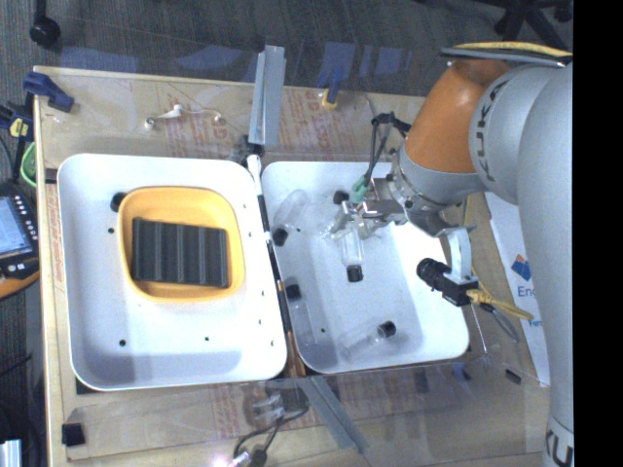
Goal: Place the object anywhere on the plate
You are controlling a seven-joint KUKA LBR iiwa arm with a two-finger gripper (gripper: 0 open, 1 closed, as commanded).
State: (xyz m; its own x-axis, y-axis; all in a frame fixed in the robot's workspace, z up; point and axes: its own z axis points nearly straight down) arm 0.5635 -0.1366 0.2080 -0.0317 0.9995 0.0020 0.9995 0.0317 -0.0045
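Note:
A yellow plate point(179, 205) with rounded corners lies in the left white bin point(88, 339). A dark grey ribbed rectangular object point(181, 253) rests flat on the middle of the plate. My gripper point(353, 218) hangs over the upper middle of the right white bin point(443, 331), well to the right of the plate and apart from the dark object. The grey arm with its orange band point(443, 125) reaches in from the right above that bin.
Clear plastic pieces lie in the right bin: one near its upper left point(291, 205) and one at its lower middle point(362, 339). Small black bits point(354, 273) dot that bin's floor. A metal rail point(265, 95) stands behind the bins.

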